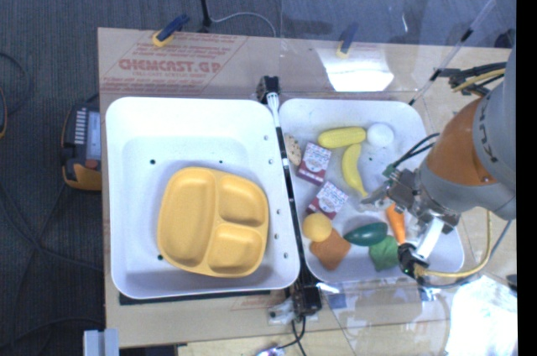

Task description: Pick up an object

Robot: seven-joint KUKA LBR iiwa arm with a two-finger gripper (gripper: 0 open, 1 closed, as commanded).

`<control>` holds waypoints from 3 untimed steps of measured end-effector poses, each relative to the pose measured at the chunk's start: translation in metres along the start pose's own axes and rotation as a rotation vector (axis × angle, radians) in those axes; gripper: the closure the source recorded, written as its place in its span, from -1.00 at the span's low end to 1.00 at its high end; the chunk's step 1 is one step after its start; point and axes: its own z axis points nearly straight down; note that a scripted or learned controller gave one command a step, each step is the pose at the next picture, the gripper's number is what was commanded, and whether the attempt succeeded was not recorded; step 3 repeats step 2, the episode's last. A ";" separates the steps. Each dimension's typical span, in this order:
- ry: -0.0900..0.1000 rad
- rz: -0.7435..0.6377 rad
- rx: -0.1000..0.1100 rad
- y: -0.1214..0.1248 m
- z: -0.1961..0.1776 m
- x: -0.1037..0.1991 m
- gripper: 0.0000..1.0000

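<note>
The right bin (419,121) holds several toy foods. A yellow oblong piece (342,136) and a banana (352,168) lie at its middle, with a white ball (380,133) at the back. Two small maroon and white boxes (315,161) (330,197) lie at the left. At the front are a yellow lemon (316,226), an orange piece (331,249), a dark green oval (365,234) and a green chunk (383,253). My gripper (403,212) hangs low over the bin's right side, right above an orange carrot (394,222). The wrist hides part of the carrot.
The left bin (134,136) carries a yellow sectioned plate (214,220). A black divider rail (284,170) runs between the bins. A clear plastic sheet (377,35) stands behind the right bin, and cables (470,77) trail at the right.
</note>
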 end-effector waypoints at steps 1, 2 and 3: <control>-0.002 -0.002 0.003 0.000 -0.008 0.000 1.00; -0.001 -0.139 0.019 -0.054 -0.133 0.066 1.00; -0.001 -0.139 0.019 -0.054 -0.133 0.066 1.00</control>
